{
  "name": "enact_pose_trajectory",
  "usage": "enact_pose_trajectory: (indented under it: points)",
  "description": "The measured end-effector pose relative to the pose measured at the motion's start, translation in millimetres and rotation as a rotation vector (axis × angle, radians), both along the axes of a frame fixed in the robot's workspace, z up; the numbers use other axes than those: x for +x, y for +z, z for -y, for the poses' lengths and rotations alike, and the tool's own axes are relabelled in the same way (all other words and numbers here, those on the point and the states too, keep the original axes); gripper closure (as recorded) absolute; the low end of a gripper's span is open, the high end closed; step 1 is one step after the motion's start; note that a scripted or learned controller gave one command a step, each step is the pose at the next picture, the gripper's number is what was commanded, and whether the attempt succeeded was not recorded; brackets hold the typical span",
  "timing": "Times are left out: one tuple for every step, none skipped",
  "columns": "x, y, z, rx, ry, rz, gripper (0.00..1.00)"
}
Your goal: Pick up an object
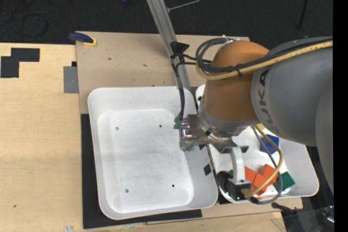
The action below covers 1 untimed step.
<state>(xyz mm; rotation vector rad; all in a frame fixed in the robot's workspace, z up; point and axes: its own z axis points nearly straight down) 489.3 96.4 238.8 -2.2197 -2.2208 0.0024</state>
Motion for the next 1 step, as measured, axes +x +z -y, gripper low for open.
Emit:
enact_pose_trajectory:
  points:
    - [0.3,-0.4,0.9,0.000,-0.005,0.000,0.00]
